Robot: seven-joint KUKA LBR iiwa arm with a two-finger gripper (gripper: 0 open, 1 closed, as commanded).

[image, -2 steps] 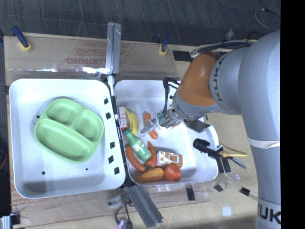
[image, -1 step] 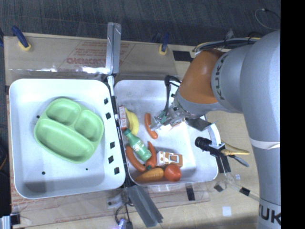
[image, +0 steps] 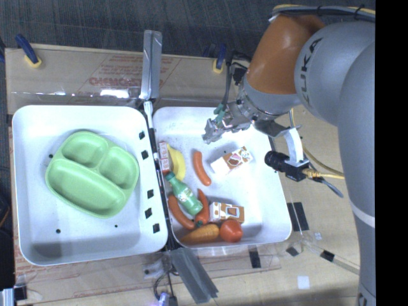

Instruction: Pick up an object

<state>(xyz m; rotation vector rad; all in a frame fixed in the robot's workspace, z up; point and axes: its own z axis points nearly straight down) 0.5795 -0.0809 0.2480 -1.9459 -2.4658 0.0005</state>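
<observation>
Gripper (image: pixel 213 131) hangs over the right bin (image: pixel 274 225), jaw state unclear. Left bin (image: pixel 25 234) holds a green divided tray (image: pixel 92 173). Right bin holds a banana (image: pixel 178 163), a green bottle (image: pixel 183 196) pointing up-left, a sausage (image: pixel 201 167) lying diagonally, and a small carton (image: pixel 231 160).

Green tray (image: pixel 92 174) (pale), white bins (image: pixel 38 123), orange sausage (image: pixel 202 167).

My tabletop (image: pixel 191 69) is lying under me, covered by a brown sheet with what may be reddish print, too faint to read. Two white bins are sitting directly on it, side by side and touching: the left bin (image: pixel 25 190) and the right bin (image: pixel 274 218). Blue clamps (image: pixel 29 51) are gripping its far edge, and grey brackets (image: pixel 191 273) are lying at its near edge.
</observation>
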